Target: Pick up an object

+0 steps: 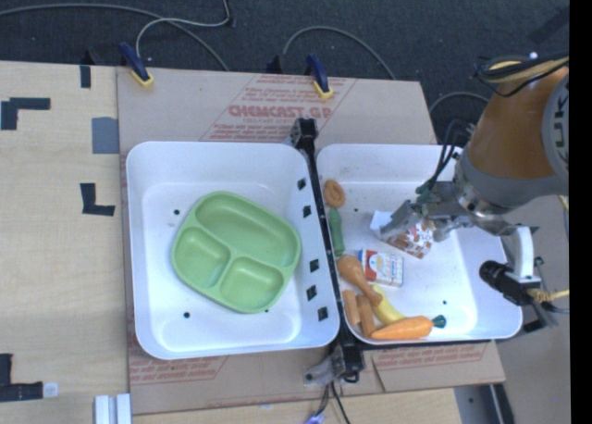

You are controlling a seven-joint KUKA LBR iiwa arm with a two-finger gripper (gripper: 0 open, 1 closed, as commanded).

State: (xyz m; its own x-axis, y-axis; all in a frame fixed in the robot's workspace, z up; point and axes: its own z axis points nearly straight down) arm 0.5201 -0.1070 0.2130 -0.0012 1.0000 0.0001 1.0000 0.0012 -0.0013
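Gripper (413, 218) over right bin (481, 320), closed on packet (413, 240), long axis slanting toward lower right.

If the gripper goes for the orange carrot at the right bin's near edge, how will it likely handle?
The carrot looks smooth, tapered and rounded, so it may roll or slip between fingers. It lies against the bin wall beside other toy food, probably crowding a grasp. Likely light plastic.
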